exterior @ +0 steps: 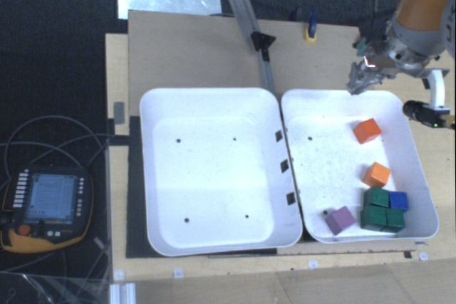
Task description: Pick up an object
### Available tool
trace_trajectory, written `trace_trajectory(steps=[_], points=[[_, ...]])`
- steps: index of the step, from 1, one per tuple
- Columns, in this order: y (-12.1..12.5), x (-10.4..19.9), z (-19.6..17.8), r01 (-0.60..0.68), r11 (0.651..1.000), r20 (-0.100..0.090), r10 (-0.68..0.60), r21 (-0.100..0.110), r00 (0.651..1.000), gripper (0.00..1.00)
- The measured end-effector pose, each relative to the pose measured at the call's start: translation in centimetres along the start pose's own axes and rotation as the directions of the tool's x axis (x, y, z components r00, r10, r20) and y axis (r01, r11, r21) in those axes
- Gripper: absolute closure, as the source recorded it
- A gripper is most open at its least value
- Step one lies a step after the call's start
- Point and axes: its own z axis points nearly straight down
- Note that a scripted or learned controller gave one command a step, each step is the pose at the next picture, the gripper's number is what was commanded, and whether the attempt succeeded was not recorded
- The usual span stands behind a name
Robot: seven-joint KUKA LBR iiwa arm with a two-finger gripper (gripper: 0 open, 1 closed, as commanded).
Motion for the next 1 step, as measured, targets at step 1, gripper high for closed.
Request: trace_trajectory(steps=[1], points=[[-1.43,4.22,0.95,0.003,1.0,-0.002,-0.003,0.007,1.0,1.0]])
